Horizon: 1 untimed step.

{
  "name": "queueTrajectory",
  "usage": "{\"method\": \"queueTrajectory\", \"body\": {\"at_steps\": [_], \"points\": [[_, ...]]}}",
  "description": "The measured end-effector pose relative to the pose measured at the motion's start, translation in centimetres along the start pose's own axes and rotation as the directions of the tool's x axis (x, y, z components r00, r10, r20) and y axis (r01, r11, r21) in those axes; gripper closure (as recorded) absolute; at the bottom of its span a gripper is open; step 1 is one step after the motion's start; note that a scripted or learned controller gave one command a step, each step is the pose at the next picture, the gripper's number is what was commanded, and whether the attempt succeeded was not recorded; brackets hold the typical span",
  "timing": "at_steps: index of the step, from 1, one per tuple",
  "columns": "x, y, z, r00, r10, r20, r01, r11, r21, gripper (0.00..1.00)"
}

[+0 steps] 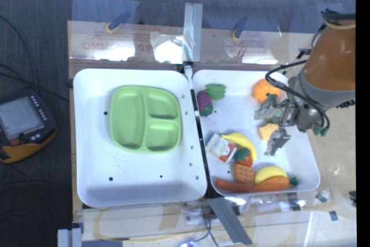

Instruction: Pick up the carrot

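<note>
The long orange toy carrot [252,185] lies flat along the near wall of the right-hand shallow white bin [306,142], its green top pointing toward that bin's near right corner. The grey two-finger claw [274,124] hangs over the right half of the same bin, well up the bin from the carrot and a little to its right, apart from it. Whether its fingers stand apart or together I cannot tell, and nothing shows between them.

A yellow plastic lemon [270,173] sits just above the carrot, touching or nearly so, with a brown waffle piece [243,173] beside it. A yellow toy banana [241,140] lies further up, and a round orange fruit [263,90] sits near the far wall. The left-hand white bin [87,142] holds a green divided plate [145,118].
</note>
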State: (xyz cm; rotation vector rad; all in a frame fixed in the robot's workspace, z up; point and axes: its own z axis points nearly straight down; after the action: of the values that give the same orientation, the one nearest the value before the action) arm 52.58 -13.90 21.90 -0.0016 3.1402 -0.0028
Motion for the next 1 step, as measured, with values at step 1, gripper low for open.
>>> {"method": "queueTrajectory", "body": {"at_steps": [1], "points": [[3.22,-5.47,10.93,0.990,0.140,0.011,-0.140,0.990,-0.002,0.00]]}}
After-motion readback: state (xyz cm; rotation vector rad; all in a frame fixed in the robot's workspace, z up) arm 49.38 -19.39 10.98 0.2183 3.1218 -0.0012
